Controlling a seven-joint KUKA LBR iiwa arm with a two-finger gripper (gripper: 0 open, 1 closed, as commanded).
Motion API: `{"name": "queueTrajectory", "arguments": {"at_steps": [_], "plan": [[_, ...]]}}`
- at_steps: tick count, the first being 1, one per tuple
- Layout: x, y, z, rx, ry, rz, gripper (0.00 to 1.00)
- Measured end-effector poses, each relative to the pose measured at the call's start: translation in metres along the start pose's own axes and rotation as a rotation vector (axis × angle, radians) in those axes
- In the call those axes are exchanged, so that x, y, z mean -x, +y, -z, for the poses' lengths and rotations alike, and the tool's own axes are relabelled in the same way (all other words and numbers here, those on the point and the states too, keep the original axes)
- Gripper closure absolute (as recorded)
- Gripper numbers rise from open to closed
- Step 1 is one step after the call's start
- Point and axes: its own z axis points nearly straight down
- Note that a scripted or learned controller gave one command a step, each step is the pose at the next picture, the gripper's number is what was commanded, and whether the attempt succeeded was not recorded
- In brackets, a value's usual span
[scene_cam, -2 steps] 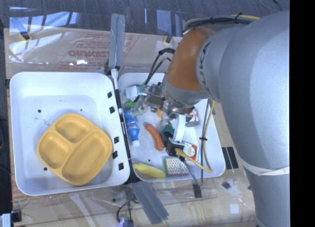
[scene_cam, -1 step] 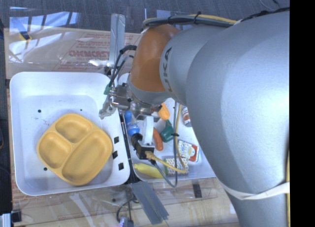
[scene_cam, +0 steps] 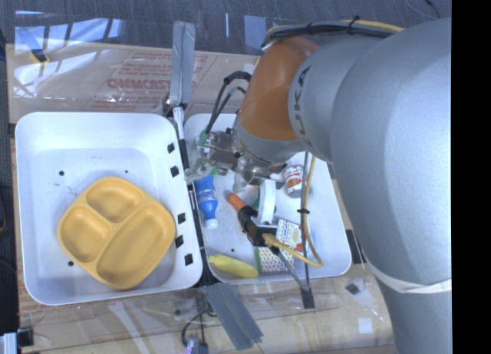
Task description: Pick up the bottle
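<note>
Camera view: blue plastic bottle w/ white cap (scene_cam: 205, 197) lying at 9 o'clock in right white bin (scene_cam: 338, 256), near gripper (scene_cam: 247, 182); open or closed, can't tell. Could snag adjacent small orange piece (scene_cam: 233, 200) instead, maybe.

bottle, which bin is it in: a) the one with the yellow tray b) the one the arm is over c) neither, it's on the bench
b: the bottle lies in the bin that the arm reaches over.

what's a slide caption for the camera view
Arm over the right bin, blue bottle lying by its left wall, yellow divided tray in the left bin
</note>
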Motion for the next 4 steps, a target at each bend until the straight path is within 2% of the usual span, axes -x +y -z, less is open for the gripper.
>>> {"name": "queueTrajectory", "arguments": {"at_steps": [1,2,3,4], "plan": [[0.001,-0.052,-0.012,-0.003,0.000,0.050,0.00],[0.054,-0.018,-0.011,0.000,0.000,0.141,0.00],[-0.030,-0.038,-0.011,0.000,0.000,0.193,0.00],[0.017,0.023,-0.011,-0.001,0.001,0.158,0.00]]}}
